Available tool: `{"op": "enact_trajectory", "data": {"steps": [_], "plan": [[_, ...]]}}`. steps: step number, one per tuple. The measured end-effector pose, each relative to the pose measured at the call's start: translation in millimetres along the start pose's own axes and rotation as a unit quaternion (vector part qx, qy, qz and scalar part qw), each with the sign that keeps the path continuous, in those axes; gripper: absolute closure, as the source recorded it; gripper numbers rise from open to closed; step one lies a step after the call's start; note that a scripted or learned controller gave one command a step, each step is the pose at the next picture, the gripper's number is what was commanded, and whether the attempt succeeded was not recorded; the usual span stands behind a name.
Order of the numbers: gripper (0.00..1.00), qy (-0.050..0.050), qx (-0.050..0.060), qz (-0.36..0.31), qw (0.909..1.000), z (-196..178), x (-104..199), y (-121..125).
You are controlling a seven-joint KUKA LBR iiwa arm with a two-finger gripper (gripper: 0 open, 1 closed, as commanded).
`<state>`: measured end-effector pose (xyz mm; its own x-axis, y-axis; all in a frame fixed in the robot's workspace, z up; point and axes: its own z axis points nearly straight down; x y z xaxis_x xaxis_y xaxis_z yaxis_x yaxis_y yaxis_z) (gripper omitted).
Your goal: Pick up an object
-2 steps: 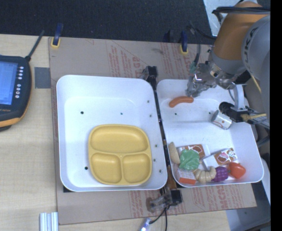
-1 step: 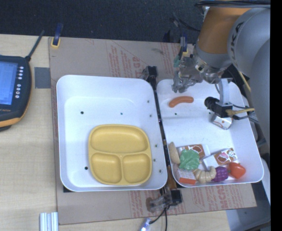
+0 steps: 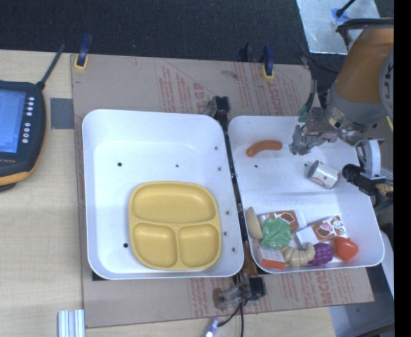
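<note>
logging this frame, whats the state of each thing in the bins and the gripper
gripper: over the right bin, holding nothing visible
sausage: lying loose, apart from the pile
small can: on its side
toy food pile: heaped at near edge
yellow tray: flat, upright, in the left bin

The one camera sat fixed above the bench, looking down at a slant on both white bins (image 3: 93, 188), the arm (image 3: 363, 69) entering from its right

both white bins (image 3: 107, 153) look like smooth, slightly glossy plastic. the yellow divided tray (image 3: 175, 225) is matt plastic. the backing board (image 3: 149, 83) appears to be rough brown cardboard. the small can (image 3: 322, 175) shows a shiny metal finish.
</note>
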<state>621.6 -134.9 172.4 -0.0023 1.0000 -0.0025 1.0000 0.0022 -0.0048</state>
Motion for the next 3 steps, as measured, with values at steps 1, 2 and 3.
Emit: {"op": "enact_trajectory", "data": {"steps": [1, 2, 3], "plan": [[1.0, 0.001, -0.001, -0.002, 1.0, -31.3, 54.1, 3.2], [1.0, 0.0, -0.001, -0.002, 1.0, -25.0, 97.3, 28.2], [1.0, 0.0, -0.002, 0.0, 1.0, -19.9, 47.0, 29.0]]}}
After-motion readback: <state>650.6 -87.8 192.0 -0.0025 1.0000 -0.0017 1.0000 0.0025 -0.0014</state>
